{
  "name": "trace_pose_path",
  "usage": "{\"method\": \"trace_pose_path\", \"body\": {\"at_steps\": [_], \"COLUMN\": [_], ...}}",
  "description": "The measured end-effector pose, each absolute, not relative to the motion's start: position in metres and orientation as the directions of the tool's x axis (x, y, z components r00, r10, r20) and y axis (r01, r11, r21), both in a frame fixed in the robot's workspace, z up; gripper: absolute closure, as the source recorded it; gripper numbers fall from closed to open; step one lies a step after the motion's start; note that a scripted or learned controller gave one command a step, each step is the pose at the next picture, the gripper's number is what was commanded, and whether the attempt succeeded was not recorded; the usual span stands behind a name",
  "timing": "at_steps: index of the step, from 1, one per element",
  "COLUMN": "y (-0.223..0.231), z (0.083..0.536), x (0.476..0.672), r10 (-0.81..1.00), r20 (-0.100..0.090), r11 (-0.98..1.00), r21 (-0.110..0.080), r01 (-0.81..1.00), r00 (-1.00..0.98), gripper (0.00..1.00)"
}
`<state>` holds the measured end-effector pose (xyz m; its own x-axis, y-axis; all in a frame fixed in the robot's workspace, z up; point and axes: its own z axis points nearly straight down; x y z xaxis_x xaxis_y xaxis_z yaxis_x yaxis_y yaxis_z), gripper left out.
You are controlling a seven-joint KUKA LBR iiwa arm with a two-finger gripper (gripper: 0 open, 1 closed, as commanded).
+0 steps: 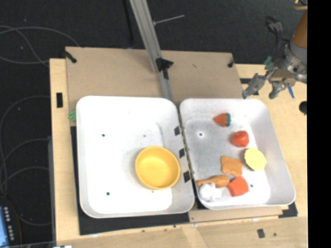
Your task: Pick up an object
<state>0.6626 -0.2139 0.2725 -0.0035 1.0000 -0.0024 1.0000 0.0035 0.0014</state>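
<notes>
My gripper (265, 88) hangs at the upper right, just past the far right corner of the right bin (207, 112), with its two fingers spread open and nothing between them. In that bin lie a red strawberry-like piece (223, 120), a red round piece (240, 138), a yellow disc (255, 159), an orange slab (231, 165), an orange carrot-like stick (212, 181), a red-orange block (238, 186) and a white lump (209, 192). A yellow bowl (157, 167) sits in the left bin (103, 118).
A slanted metal pole (149, 35) runs from the top down to the seam between the bins. Brown board (129, 71) surrounds the bins; cables lie on the dark floor at left.
</notes>
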Motion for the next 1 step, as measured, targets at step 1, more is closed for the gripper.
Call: {"method": "trace_pose_path", "body": {"at_steps": [1], "y": [-0.2144], "z": [0.2726], "x": [0.6624], "r10": [1.000], "r20": [-0.004], "r11": [0.004], "r21": [0.001], "r01": [1.000], "r00": [-0.004], "gripper": [0.00]}}
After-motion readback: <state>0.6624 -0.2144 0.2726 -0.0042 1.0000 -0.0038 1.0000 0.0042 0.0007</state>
